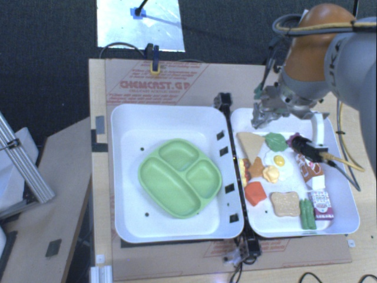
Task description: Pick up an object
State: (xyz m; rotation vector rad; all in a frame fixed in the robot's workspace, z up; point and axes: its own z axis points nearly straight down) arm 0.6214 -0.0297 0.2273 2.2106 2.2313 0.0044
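Camera view shows the gripper [260, 120] hovering over the right bin's [347, 214] far edge, finger state unclear; next, descend onto the cheese wedge [250, 143].

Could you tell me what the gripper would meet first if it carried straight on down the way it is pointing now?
Probably the bare floor of the right bin near its back left corner. The gripper points down there, just behind the tan wedge. Depth is unclear from this slant, so it might clip the wedge's tip instead.
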